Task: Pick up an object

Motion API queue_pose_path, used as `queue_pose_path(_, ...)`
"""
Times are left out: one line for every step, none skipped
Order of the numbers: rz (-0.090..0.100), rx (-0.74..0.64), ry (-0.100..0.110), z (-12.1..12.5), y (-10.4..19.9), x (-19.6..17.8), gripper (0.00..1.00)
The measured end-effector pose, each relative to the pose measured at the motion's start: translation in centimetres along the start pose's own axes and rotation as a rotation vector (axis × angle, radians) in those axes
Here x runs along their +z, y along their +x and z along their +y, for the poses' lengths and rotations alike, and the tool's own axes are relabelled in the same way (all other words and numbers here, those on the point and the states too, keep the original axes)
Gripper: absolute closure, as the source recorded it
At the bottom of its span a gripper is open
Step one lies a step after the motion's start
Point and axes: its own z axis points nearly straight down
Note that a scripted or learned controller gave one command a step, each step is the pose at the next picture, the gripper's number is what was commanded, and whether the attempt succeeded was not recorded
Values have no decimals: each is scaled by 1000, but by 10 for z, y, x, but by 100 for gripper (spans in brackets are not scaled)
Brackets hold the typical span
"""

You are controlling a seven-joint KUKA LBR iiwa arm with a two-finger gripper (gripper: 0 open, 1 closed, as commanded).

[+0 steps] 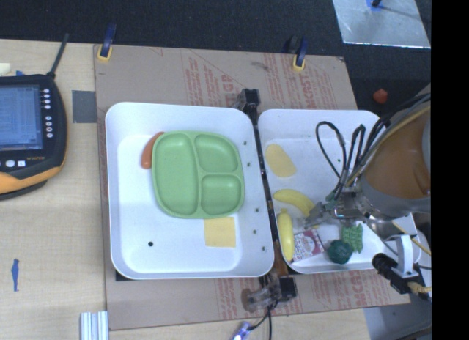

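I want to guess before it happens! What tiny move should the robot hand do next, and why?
Probably a short drop straight down. The hand hangs low in the right bin, right beside the banana, but nothing shows between its fingers. The dark green ball and the leafy green piece lie a little farther toward the front, so the banana looks like the easiest thing to reach.

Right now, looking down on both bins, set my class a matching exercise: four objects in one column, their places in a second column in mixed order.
Objects
1. green divided plate
2. yellow square slice
3. banana
4. dark green ball

Places
A. right bin, near its front edge
B. left bin, middle
C. right bin, near its middle
D. left bin, just in front of the plate

Pairs: 1-B, 2-D, 3-C, 4-A
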Motion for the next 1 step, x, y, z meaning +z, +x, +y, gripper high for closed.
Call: queue_pose_path(-2,4,-3,15,-76,11,0)
